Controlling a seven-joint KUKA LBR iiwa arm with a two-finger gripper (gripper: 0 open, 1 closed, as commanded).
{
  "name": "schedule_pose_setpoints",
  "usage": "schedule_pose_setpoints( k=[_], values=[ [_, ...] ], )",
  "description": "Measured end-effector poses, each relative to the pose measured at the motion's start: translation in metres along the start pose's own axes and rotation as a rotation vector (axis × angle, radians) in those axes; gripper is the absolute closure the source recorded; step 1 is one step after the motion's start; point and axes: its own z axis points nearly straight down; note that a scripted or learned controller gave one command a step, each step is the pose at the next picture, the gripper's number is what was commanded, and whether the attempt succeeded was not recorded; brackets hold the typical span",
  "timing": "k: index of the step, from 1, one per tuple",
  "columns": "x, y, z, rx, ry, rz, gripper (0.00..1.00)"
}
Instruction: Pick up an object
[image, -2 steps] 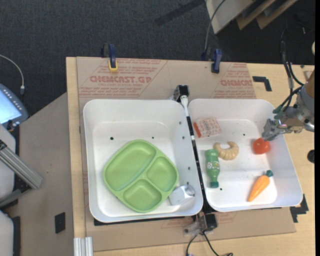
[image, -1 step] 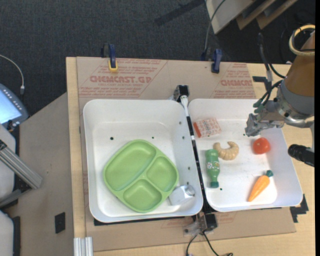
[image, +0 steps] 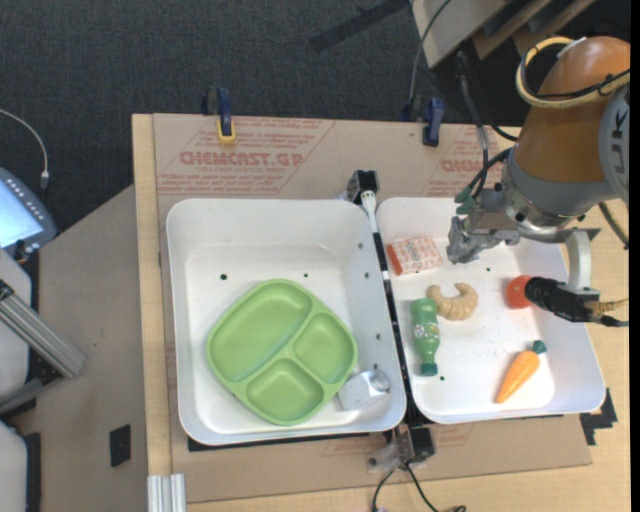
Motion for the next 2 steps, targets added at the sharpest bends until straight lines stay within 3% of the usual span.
schedule_pose_setpoints(
  k=[2],
  values=[
    [0.103, 0.028, 0.009, 0.001, 0.000, 0.001, 1.00]
  ],
)
